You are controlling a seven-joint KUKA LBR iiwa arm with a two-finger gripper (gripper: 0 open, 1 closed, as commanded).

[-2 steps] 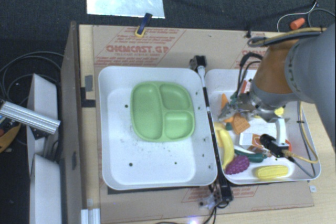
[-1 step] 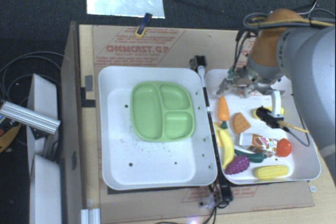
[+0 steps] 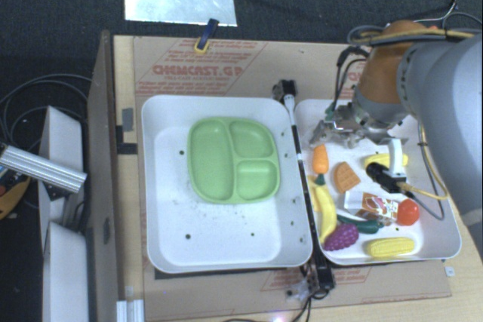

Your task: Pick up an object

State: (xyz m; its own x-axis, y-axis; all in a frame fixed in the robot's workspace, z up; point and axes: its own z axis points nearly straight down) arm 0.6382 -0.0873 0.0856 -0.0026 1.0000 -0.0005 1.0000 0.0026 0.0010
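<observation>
We see the tool [image 3: 349, 128] low over the back of the right bin [image 3: 445, 237], just above the carrot [image 3: 321, 159], and we cannot tell its state. Nothing appears lifted: the carrot, banana [image 3: 326, 209], grapes [image 3: 341, 237], corn [image 3: 389, 246] and tomato [image 3: 407, 213] all lie in that bin. The left bin [image 3: 162, 162] carries a green plate [image 3: 232, 161]. We judge the pick barely begun; gripping and raising remain.
</observation>
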